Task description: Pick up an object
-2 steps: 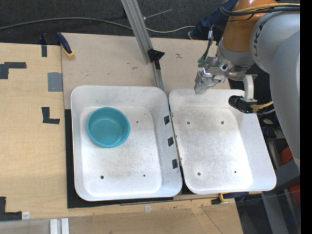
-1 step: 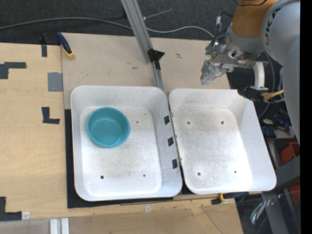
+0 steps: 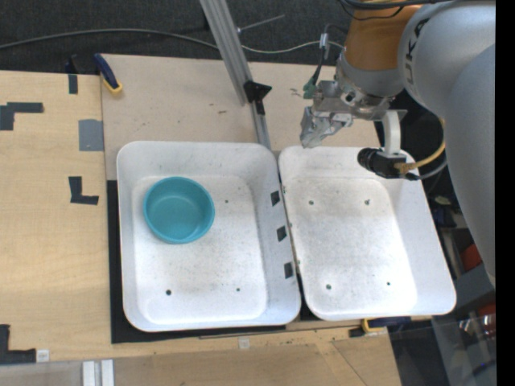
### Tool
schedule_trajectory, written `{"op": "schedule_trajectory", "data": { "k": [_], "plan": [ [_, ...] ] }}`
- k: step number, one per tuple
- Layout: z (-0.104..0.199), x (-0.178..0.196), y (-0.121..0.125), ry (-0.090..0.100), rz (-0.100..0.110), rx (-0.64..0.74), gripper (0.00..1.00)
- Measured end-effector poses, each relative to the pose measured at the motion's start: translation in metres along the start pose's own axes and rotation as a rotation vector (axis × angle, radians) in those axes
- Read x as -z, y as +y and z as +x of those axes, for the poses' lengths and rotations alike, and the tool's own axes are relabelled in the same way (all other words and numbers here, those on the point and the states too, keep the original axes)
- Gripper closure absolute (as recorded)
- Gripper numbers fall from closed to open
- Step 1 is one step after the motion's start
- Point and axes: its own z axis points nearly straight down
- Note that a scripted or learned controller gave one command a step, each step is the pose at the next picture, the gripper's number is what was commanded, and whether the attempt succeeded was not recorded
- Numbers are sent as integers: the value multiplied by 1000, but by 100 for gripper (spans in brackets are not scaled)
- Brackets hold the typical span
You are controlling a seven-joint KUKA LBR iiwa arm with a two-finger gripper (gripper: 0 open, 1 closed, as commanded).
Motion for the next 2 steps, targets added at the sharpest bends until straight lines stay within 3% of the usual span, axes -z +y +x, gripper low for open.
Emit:
{"op": "schedule_trajectory", "data": {
  "k": [2],
  "plan": [
    [110, -30, -32, -1, 2, 0, 100]
  ]
}}
